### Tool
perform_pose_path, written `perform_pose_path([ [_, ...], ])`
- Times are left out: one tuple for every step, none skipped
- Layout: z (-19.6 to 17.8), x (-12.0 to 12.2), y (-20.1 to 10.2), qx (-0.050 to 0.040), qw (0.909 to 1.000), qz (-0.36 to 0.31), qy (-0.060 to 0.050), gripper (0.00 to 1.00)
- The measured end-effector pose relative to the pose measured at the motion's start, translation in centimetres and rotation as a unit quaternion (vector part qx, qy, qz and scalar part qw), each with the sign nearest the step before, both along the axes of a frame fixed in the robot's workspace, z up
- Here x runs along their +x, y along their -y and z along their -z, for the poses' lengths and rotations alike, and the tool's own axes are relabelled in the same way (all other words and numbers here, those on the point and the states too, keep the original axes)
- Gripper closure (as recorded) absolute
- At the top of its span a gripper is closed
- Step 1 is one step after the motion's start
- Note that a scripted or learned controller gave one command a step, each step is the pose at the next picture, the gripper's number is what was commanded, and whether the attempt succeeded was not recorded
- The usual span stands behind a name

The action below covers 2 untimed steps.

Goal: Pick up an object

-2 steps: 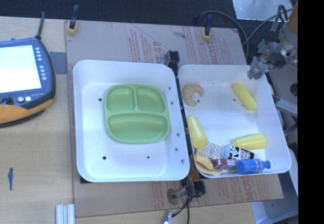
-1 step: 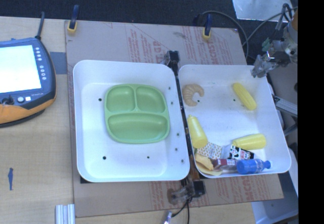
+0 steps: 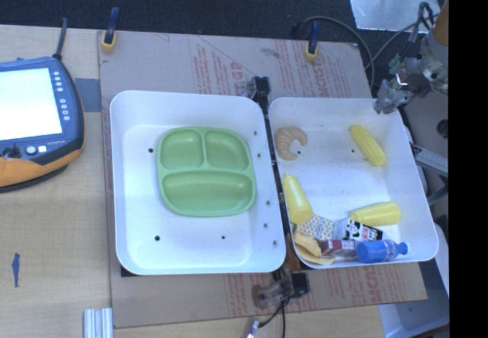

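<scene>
Nearest the camera, at the front of the right bin [image 3: 415, 176], a small heap of objects crowds together: a blue-capped bottle [image 3: 380, 251] lying on its side, a black-and-white packet [image 3: 358, 231], a yellow cylinder [image 3: 375, 214] and another yellow piece [image 3: 297, 200] leaning against the dividing wall. They look tumbled there at random, which leaves them overlapping and awkward to separate. Farther back in that bin a croissant [image 3: 290, 141] and a corn cob [image 3: 367, 145] lie well apart from the rest, so either would likely be the easier pick. The left bin [image 3: 130, 176] holds a green divided plate [image 3: 206, 172] lying flat near its middle. A teach pendant [image 3: 34, 119] rests on the bench to the far left. The gripper [image 3: 393, 92] hangs just over the right bin's far corner, beside the rim and clear of everything; whether it is released or clenched cannot be told, and nothing is seen in it
</scene>
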<state>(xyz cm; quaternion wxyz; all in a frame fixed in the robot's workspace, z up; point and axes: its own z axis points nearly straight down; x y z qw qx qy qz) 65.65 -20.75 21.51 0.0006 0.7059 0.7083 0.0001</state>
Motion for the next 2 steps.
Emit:
perform_pose_path([
  [0.85,-0.15,0.38,0.0005,1.0000,0.000,-0.002,1.00],
  [0.68,-0.02,0.39,0.0003,1.0000,0.000,-0.001,1.00],
])
